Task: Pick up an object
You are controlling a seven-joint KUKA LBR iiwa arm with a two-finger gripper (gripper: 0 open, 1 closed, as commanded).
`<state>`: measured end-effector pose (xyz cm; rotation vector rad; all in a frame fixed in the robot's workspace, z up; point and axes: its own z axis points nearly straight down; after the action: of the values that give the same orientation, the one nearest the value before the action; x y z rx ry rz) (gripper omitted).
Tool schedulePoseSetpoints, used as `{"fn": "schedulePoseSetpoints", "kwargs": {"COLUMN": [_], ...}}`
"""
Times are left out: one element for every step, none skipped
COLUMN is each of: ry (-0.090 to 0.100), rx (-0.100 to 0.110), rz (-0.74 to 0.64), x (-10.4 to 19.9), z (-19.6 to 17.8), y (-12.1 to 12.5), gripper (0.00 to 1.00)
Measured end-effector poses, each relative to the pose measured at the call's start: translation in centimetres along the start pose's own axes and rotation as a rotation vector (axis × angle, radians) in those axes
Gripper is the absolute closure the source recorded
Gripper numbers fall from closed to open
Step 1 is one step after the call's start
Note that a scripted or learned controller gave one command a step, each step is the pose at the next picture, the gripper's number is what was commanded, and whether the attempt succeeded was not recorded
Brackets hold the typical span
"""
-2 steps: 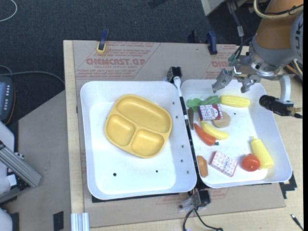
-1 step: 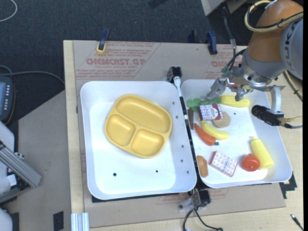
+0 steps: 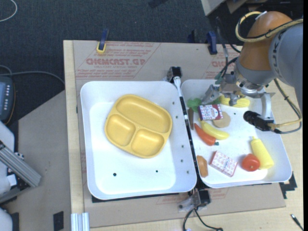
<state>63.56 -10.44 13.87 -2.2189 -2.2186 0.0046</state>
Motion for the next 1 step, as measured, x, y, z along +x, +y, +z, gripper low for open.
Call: {"fn": "schedulePoseSetpoints", "kwargs": {"ry": [0.000], "rx": [-0.001], "rz": [0.000], "x": [0.09], "z": [5.25], "y": [-0.01], "gripper": [0.00]}}
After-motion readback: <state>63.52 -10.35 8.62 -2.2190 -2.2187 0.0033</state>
